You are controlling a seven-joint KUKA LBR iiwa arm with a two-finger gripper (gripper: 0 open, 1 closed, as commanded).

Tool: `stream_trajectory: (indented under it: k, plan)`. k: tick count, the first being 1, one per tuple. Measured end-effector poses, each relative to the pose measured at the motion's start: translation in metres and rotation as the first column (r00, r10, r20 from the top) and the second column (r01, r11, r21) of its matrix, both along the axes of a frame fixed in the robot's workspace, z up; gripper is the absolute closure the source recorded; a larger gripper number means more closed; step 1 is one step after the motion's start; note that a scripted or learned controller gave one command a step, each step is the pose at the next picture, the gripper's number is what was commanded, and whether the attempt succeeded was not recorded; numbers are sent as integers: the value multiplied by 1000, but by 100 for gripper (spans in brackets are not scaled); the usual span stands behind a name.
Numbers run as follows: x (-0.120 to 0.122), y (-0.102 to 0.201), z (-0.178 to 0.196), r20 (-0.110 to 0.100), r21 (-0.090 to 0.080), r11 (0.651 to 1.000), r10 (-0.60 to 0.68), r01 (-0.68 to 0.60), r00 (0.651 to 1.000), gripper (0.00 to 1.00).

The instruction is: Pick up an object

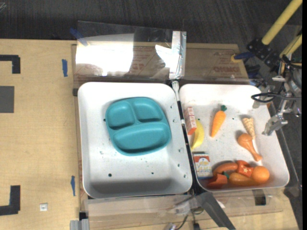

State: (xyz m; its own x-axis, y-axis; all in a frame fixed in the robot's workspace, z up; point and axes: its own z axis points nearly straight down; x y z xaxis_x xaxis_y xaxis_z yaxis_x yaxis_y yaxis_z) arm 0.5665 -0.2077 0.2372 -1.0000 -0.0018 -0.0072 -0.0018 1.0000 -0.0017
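The right bin (216, 88) holds several toy foods. An orange carrot (218, 122) lies near the middle and a yellow banana (197, 135) by the left wall. A beige cone (249, 126) and a tan drumstick (248, 144) lie toward the right. Along the front lie a small carton (202, 164), a sausage (225, 167) and an orange (260, 175). My gripper (274, 123) hangs at the bin's right rim, just right of the cone, apart from it. Nothing shows in its grasp.
The left bin (96, 166) bears a teal divided plate (137, 125). A clear plastic sheet (129, 56) stands behind the bins. A yellow pole (283, 16) and cables cross the upper right, above the arm.
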Motion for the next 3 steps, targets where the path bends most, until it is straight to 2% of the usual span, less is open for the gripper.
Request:
stream_trajectory:
  k: [1,2,3]
  plan:
    - [-6,61,-146,3,-1,985,171,-171,985,0]
    - [5,-10,-149,4,-4,990,138,-138,990,0]
    - [97,74,-149,1,3,987,164,-164,987,0]
